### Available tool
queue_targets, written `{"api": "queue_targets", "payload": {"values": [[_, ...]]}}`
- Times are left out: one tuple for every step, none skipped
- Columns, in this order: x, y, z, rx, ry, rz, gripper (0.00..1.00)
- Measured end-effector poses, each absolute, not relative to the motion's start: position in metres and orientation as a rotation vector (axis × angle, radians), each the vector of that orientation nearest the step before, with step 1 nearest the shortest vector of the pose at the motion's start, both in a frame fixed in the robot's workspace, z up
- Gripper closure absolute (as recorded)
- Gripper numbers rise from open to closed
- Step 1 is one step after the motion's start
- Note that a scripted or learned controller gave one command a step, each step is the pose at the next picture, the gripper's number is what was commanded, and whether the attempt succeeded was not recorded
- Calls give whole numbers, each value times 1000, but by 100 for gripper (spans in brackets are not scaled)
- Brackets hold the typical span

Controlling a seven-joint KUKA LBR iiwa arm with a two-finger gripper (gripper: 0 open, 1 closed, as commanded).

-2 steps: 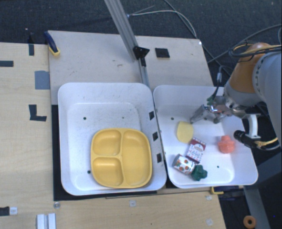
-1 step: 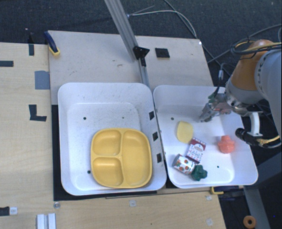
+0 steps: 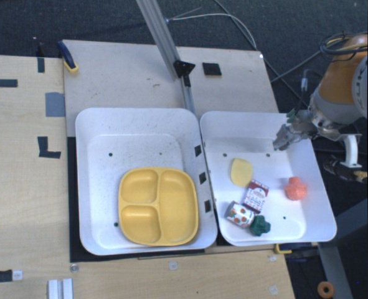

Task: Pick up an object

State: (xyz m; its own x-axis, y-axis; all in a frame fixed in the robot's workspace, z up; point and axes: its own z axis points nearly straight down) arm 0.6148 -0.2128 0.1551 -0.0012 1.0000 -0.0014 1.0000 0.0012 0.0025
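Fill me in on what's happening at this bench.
A grey and orange robot arm reaches in from the right, its gripper hovering over the upper right part of the right bin. Nothing shows between its fingers. That bin holds a yellow piece, a small red and white carton, a can, a green item and an orange-red ball, all lying loose. The left bin holds a yellow divided plate.

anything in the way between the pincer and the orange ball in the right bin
Nothing visible does. The pincer hangs over the right bin's upper right part, and the orange ball sits lower right, apart from the other items, with bare bin floor between.
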Motion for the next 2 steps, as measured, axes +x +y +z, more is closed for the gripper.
{"api": "queue_targets", "payload": {"values": [[621, -203, 210, 2216, 2222, 4, 100], [620, -203, 252, 2217, 2222, 2, 100]]}}
